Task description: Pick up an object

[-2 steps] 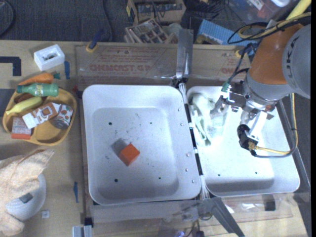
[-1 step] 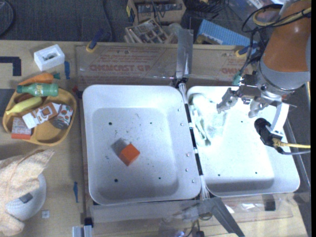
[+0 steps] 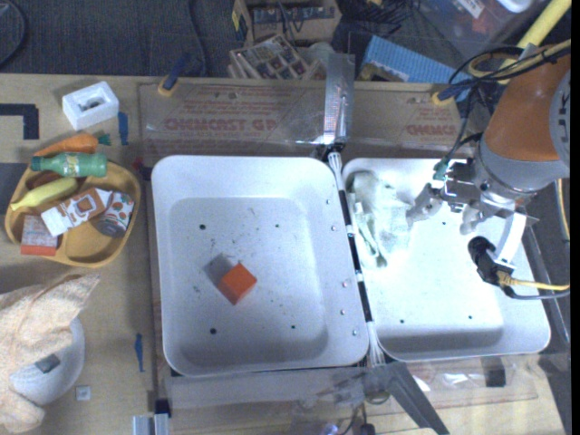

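Looking down, we see the shallow white left bin (image 3: 181,188) holding a small orange cube (image 3: 239,284) near its centre. At three o'clock, the metal two-finger gripper (image 3: 444,208) hovers above the right bin (image 3: 453,324); whether it grips anything, we cannot tell.

From my remote console I note the arm (image 3: 530,125): grey shell, broad orange band above the wrist, a silver metal gripper (image 3: 449,208) — black and yellow cables looped alongside, white bracket below.
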`<action>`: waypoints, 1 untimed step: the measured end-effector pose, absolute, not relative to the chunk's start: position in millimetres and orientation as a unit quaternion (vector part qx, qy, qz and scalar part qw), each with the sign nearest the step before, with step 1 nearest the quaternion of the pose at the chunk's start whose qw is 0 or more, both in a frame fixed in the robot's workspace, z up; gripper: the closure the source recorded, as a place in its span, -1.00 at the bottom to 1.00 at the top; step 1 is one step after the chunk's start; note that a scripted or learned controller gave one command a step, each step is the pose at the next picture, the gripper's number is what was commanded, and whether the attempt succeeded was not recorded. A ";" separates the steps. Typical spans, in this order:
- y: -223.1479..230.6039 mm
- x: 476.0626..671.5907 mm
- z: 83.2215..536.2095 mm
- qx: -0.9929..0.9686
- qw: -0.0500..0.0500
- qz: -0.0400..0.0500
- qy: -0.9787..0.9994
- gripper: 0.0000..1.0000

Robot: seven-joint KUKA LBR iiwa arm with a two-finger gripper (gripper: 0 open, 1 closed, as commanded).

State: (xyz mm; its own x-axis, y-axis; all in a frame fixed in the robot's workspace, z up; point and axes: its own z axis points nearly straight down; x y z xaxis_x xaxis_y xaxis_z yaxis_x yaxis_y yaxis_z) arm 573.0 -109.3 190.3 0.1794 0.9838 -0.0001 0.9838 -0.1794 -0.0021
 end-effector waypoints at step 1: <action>-147.8 581.0 213.5 -0.772 -0.002 0.000 -0.636 -1.00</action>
State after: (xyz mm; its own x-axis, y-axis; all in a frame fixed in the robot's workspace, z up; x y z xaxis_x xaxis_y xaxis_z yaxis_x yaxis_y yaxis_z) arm 581.0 -147.8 213.5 0.1914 0.9815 -0.0017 0.9815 -0.1914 0.0033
